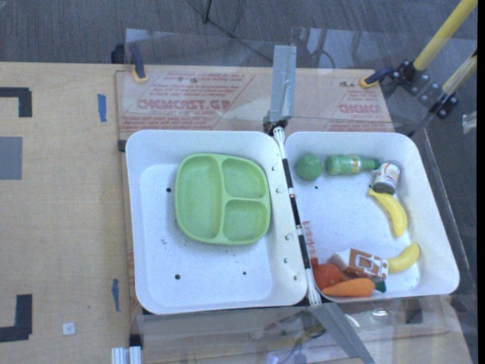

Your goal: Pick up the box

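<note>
Box point(368, 263): small, orange and white, lying tilted in the near part of the right bin point(339, 211); its printing is too small to read. It sits just behind the carrot and left of the near banana.
Carrot point(350, 287): orange, lying along the bin's near wall, its green end pointing right; it overlaps the box's near edge, so that edge is hidden.
Red item point(327, 274): a reddish-orange lump touching the carrot's left end, partly covered by it; what it is cannot be told.
Bananas: one point(392, 211) curves along the right side of the bin, a second point(404, 258) lies nearer, close to the right wall.
Can point(386, 177): small, with a white and dark label, just beyond the far banana's tip; label unreadable.
Green bottle point(351, 164): on its side near the far wall.
Green ball point(308, 166): round, just left of the bottle.
Left bin point(148, 226): holds a light green divided plate point(223, 199) with three compartments, toward its far right.
Gripper: no jaws to judge here, so how far they are open and whether they hold anything cannot be told.
Yellow poles point(447, 29): at the far right corner, cut off by the frame edge.
</note>
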`<action>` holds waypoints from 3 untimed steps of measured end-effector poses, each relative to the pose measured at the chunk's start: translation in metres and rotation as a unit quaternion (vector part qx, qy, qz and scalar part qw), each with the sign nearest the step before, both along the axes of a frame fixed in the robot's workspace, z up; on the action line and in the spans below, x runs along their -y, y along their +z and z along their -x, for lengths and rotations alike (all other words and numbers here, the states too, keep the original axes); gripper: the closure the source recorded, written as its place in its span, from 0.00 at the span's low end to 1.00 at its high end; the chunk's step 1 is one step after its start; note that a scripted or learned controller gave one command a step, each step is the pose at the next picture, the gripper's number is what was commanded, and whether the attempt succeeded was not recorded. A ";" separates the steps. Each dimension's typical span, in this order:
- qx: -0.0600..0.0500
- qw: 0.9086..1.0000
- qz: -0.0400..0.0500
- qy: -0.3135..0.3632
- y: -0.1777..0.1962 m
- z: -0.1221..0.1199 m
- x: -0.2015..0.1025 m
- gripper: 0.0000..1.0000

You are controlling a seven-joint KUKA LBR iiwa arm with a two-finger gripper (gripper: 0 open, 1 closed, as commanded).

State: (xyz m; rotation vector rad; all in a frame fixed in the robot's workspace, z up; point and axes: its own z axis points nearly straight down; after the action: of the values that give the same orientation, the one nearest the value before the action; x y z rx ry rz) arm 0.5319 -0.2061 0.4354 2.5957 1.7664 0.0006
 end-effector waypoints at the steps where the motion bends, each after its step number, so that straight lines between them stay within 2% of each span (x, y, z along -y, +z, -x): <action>1: 0.002 1.000 0.001 0.001 0.011 -0.001 0.000 1.00; 2: 0.002 1.000 0.001 0.001 0.011 -0.001 0.000 0.00; 3: 0.004 1.000 0.003 0.002 0.021 -0.002 0.000 1.00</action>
State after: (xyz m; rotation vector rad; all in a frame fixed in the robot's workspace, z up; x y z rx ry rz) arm 0.5342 -0.2060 0.4566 2.5851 1.7671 0.0055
